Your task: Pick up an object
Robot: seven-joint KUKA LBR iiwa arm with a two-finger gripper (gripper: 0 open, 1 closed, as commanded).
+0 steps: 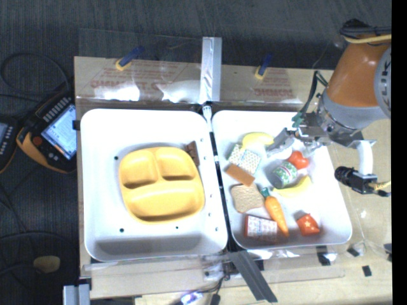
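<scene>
Camera view looks down on two white bins, and I take the right bin as the landmark for all places. The gripper hangs over the upper part of this bin, with the grey and orange arm coming in across its upper right corner. Its fingers stand apart, one toward the yellow lemon-like piece and one toward the inner side of the bin, and nothing is between them, so it holds no object.

What could go wrong, in my judgement, comes from the crowding. The things in the middle of the right bin lie very close or touching: the small jar with green label and red cap, the banana under it, the checkered packet and the carrot. If the fingers come down on the round jar, it may roll or slip out. If they come down between two things, they may only push them aside, or pinch a corner that falls again when lifted.

The nearest candidate is the jar: it lies just below the gripper, toward the centre of the right bin, very near the fingertips but apart from them. The lemon-like piece is beside the gripper, toward the bin's upper left.
</scene>
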